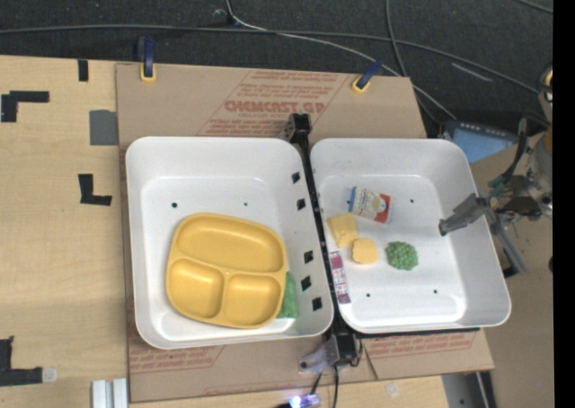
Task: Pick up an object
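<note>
The right bin (449, 307) holds a small white packet with blue and red print (369, 204), a pale yellow block (342, 228), a round yellow piece (365, 251) and a green broccoli-like piece (402, 256). These lie close together in the bin's left and middle part. My gripper (455, 220) comes in over the bin's right rim, pointing left, with its tip a little right of the green piece and apart from it. I see nothing held in it.
The left bin (148, 172) bears a yellow divided plate (226, 269) with a green item (289, 298) wedged at its right side. Black clips (310, 258) run along the divider between the bins. Cables (431, 2) hang over the dark backdrop behind.
</note>
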Controlling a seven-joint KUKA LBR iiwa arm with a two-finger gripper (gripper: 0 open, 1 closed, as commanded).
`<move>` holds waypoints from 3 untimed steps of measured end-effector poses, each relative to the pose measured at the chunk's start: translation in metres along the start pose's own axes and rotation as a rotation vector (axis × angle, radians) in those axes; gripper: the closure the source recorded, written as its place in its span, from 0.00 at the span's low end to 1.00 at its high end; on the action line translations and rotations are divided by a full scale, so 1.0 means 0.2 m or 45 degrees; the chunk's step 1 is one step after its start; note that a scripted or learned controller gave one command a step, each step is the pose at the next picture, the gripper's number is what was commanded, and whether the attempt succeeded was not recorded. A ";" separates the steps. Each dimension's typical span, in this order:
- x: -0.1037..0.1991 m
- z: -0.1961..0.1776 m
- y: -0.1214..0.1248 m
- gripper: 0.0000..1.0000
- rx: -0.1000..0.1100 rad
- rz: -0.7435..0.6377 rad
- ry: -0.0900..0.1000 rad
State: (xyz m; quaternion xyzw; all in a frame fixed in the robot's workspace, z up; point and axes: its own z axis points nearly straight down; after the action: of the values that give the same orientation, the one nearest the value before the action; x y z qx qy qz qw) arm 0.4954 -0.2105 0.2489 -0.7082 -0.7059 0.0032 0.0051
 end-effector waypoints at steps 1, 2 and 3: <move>0.00 -0.03 0.01 0.00 -0.014 -0.005 -0.004; 0.05 0.26 0.03 0.00 -0.007 -0.005 -0.001; 0.10 0.53 0.00 0.00 -0.007 -0.005 -0.001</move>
State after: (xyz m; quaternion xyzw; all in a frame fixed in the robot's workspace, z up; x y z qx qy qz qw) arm 0.4952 -0.1896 0.1432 -0.7068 -0.7074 0.0016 0.0030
